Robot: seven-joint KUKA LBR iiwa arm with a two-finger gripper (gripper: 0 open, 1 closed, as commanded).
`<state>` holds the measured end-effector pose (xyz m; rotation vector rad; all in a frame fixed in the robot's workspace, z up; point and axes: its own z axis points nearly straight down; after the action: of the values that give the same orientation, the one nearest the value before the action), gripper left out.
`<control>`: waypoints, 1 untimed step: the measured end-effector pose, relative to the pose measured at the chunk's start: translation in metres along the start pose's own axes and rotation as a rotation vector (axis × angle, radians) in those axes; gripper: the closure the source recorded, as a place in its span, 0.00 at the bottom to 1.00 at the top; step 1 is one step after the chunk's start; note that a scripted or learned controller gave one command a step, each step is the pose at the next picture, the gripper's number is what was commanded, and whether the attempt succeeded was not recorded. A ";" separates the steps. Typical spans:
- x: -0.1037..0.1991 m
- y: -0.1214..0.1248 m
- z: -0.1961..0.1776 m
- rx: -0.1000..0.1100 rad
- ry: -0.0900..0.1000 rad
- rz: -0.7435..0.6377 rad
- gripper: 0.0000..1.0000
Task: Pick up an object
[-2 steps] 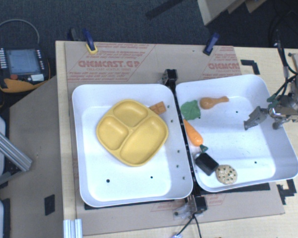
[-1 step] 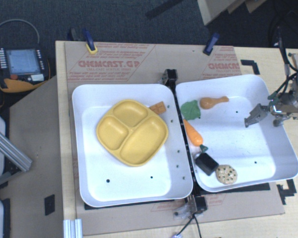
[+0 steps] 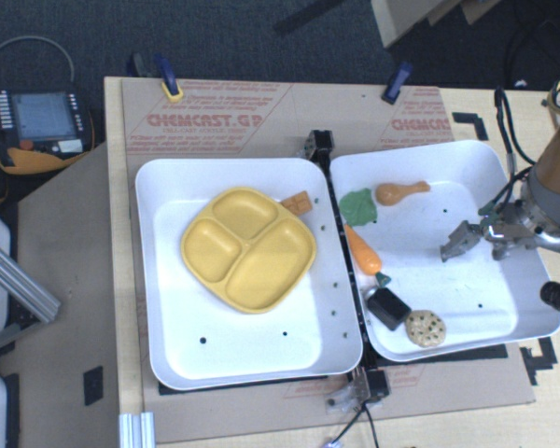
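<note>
In the right bin, my gripper hangs over the bare right half of the floor, open, with nothing between its fingers. Along the bin's left side lie a green leafy piece, a tan drumstick, an orange carrot, a black block and a speckled cookie. All of them sit to the left of the gripper and apart from it. The left bin bears a yellow divided plate with a small brown block at its upper right edge.
A black divider with clamps runs between the two bins. Cables hang near the arm at the far right. A handheld control pendant lies off the bench at the upper left.
</note>
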<state>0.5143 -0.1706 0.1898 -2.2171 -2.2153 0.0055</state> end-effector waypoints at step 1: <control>0.009 -0.004 0.049 -0.006 -0.002 -0.001 0.00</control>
<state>0.5101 -0.1611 0.1406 -2.2203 -2.2198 0.0013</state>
